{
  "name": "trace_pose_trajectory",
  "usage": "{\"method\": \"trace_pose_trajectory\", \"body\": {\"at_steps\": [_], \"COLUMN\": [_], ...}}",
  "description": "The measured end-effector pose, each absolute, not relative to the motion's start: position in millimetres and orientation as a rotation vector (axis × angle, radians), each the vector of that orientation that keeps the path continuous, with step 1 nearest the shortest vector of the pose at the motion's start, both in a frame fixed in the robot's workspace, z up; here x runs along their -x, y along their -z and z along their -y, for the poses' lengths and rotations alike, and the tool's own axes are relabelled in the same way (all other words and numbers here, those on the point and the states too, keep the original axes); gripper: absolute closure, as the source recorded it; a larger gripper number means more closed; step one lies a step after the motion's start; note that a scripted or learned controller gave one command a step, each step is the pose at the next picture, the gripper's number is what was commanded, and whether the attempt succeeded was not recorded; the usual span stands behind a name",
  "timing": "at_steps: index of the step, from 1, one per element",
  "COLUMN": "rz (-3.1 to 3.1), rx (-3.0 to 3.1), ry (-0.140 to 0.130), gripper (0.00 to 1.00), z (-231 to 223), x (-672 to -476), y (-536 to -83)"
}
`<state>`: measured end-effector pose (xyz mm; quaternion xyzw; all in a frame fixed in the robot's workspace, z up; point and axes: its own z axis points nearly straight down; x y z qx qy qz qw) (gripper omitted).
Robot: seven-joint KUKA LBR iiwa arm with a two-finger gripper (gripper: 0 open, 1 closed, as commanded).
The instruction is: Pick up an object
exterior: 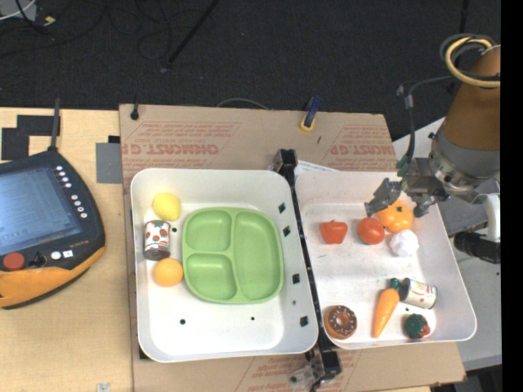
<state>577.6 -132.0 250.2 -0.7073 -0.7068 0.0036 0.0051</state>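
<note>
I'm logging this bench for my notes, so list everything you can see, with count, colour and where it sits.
Bins: 2, white, side by side.
Divided plate: 1, green, left bin.
Lemon: 1, yellow, left of plate.
Can: 1, below lemon.
Orange: 1, below can.
Red pepper: 1, right bin.
Tomato: 1, red.
Orange pepper: 1, under gripper.
White ball: 1.
Carrot: 1, orange.
Doughnut: 1, brown.
Bottle: 1.
Strawberry: 1.
Pendant: 1, far left.
Gripper: 1, right bin.

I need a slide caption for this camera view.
Gripper poised over orange pepper in right bin.
</note>
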Motion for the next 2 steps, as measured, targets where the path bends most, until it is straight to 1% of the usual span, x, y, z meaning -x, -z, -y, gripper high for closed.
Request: {"method": "trace_pose_trajectory", "body": {"at_steps": [1,2], "rz": [2.22,2.217], "rx": [2.218,2.213], "ry": [-0.003,-0.009], "gripper": [0.0,0.0], "z": [132.1,128.5], "x": [-579.2,-578.4], "y": [-254.7,-189.7]}}
